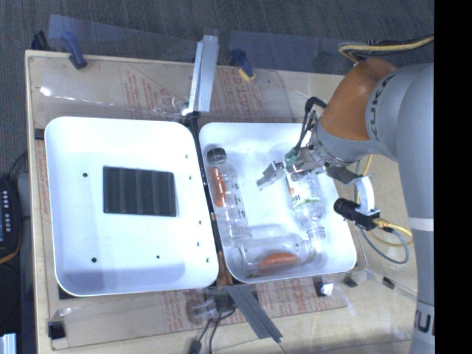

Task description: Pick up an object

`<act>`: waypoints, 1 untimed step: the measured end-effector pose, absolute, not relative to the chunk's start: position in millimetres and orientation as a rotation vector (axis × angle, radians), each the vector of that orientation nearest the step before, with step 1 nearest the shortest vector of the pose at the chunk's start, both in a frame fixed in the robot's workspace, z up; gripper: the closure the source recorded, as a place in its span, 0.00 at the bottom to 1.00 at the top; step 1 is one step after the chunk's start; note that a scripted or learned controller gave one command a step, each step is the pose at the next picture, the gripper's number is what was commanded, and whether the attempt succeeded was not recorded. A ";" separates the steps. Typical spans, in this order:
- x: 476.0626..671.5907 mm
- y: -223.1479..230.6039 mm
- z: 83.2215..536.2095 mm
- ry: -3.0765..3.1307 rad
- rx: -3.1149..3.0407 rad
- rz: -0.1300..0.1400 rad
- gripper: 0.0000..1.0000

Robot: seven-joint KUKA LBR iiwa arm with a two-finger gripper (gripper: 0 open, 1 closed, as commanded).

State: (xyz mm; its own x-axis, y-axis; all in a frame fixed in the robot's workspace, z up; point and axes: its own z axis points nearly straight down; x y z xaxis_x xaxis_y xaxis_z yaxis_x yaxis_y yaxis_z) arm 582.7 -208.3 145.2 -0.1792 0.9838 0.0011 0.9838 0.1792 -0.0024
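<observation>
Bins: two white bins were counted, the left bin (122, 205) and the right bin (254, 142), set side by side.
Bottles: three clear plastic bottles were counted in the right bin: one (221, 186) along its left wall, one (274, 253) along its near wall, one (308, 205) toward its right side.
Dark panels: one (139, 191) was counted in the left bin.

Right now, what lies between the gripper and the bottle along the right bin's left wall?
In the camera view, just bare white bin floor separates the gripper from that bottle; no other item sits in that stretch.
</observation>
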 end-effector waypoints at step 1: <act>582.7 -208.3 145.2 -2.410 -2.011 0.002 0.00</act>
State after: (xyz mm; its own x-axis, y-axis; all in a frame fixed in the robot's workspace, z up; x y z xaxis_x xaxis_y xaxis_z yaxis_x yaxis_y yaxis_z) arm 582.7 -208.3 145.2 -0.1792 0.9838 0.0011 0.9838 0.1792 -0.0025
